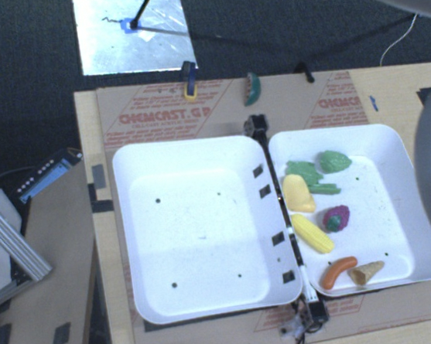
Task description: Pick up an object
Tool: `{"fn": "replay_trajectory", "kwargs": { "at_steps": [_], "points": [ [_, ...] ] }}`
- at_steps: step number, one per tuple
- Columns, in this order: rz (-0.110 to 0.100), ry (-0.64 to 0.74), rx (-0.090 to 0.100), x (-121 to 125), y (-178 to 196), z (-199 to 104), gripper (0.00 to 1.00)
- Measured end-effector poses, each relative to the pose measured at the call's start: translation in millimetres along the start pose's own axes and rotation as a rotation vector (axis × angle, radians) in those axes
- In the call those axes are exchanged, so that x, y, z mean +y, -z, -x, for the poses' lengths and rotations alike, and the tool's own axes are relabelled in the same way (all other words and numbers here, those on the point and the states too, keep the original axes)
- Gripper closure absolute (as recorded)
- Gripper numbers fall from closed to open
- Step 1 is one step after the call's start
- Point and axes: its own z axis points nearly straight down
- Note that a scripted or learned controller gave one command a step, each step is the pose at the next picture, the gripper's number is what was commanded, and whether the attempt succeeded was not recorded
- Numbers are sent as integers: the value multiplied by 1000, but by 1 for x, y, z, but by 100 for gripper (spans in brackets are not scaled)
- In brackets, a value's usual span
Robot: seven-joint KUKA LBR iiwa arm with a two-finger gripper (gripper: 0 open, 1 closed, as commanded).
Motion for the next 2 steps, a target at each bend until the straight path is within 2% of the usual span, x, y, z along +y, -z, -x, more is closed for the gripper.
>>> {"fn": "replay_trajectory", "kwargs": {
  "at_steps": [1,2],
  "points": [
    [-1,1,0,0,-1,0,0],
    [7,5,1,0,11,-1,100]
  ]
}}
